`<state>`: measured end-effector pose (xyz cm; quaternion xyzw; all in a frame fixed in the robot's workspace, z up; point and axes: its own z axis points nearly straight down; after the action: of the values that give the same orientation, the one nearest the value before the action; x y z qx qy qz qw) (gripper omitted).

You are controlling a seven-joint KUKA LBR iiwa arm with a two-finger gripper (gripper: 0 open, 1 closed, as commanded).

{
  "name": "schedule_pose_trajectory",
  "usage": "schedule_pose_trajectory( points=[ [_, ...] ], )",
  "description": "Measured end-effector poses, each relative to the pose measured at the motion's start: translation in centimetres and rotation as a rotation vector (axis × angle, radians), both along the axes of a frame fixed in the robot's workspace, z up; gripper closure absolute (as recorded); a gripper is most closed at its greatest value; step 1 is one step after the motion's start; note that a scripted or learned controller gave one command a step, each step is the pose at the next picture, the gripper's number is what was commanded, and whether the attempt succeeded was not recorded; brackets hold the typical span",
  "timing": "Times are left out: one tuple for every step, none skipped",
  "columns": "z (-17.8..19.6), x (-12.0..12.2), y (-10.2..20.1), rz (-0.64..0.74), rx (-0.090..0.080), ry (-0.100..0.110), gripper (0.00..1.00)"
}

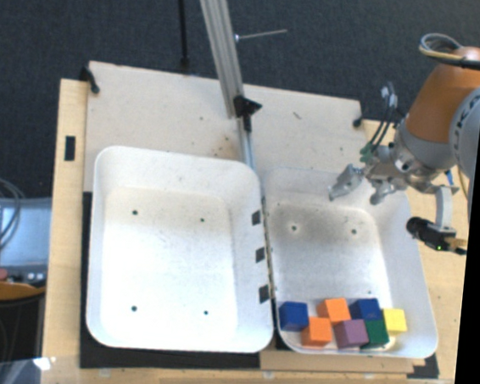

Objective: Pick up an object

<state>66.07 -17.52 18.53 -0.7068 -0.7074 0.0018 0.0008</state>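
Several small cubes lie clustered at the near end of the right bin (405, 247): a blue cube (294, 314), an orange cube (336, 308), a second orange cube (318, 331), a purple cube (350, 332), a green cube (376, 332), another blue cube (367, 308) and a yellow cube (394, 320). My gripper (363, 188) hangs over the far edge of the right bin, well away from the cubes. Its two fingers stand spread apart with nothing between them.
The left bin (101, 215) lies beside the right one, the two meeting along a middle rim with black clips (261, 254). A slanted aluminium post (225, 53) rises behind the bins. A control pendant (13, 244) and cables sit off the bench at the left.
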Motion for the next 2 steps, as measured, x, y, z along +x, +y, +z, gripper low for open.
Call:
schedule_pose_trajectory(
  points=[
    [-5.1,-1.1,-0.3,-0.002,-0.001,0.0,0.0],
    [-9.0,-1.1,-0.4,-0.004,-0.001,-0.003,0.0]
  ],
)
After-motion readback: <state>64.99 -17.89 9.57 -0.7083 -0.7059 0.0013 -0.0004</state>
